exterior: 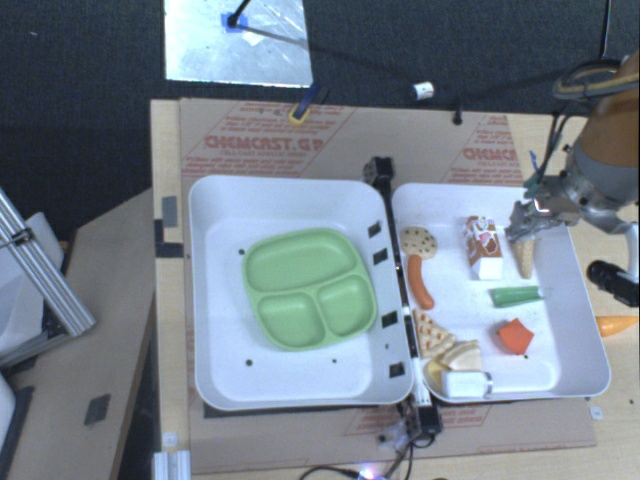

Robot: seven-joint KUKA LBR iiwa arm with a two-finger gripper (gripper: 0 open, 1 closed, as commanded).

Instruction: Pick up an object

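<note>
On the counter: from my remote station I saw the counter (pixel 120 268) carrying two shallow white bins side by side on a printed cardboard sheet (pixel 265 133).
Left bin: the left bin (pixel 215 218) held a green divided tray (pixel 305 288), lying flat near the middle with its three compartments facing up.
Right bin: the right bin (pixel 580 358) held all the small objects I could pick from.
Arm: the arm (pixel 612 143) reached in from the right edge, over the far right corner of the right bin.
End effector: the end effector (pixel 527 230) hung just above the cone; I could not tell whether it was released or clenched, and I saw nothing between its tips.
Carton: a small red-and-white carton (pixel 484 247) lay near the far side, just left of the end effector.
Sausage: an orange sausage (pixel 420 282) lay along the left wall, below a cookie (pixel 418 240).
Green piece: a green bar (pixel 515 295) lay mid-bin, with an orange wedge (pixel 515 336) nearer to me.
Cone: a pale cone (pixel 526 258) lay just beside the carton, under the end effector.
Near corner: a waffle piece (pixel 432 334), bread slices (pixel 455 356) and a white block (pixel 463 382) were bunched together.
</note>
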